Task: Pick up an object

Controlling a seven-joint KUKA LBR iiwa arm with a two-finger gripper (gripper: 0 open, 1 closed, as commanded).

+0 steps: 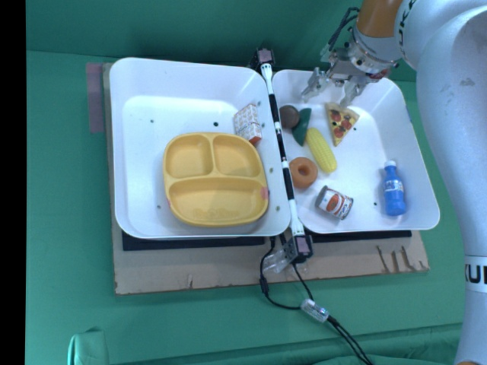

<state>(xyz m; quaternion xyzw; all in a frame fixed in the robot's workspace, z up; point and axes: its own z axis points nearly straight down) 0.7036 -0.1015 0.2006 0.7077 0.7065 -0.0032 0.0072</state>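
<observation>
My gripper point(332, 90) hangs over the far part of the right bin point(411, 158) with its fingers spread and nothing between them. Just below it lies a pizza slice point(342, 121). To the left of the slice sit a brown round item point(288, 115) and a dark green piece point(302, 126), with a yellow corn cob point(321, 150) beside them. Nearer the front are a donut point(303, 172), a small can point(334, 202) and a blue bottle point(393, 189).
The left bin point(144, 90) holds a yellow divided plate point(215, 179) and a small patterned box point(247, 122) near the divider. A black-and-white bar point(278, 139) runs between the bins. Cables point(304, 303) trail off the front of the cardboard base.
</observation>
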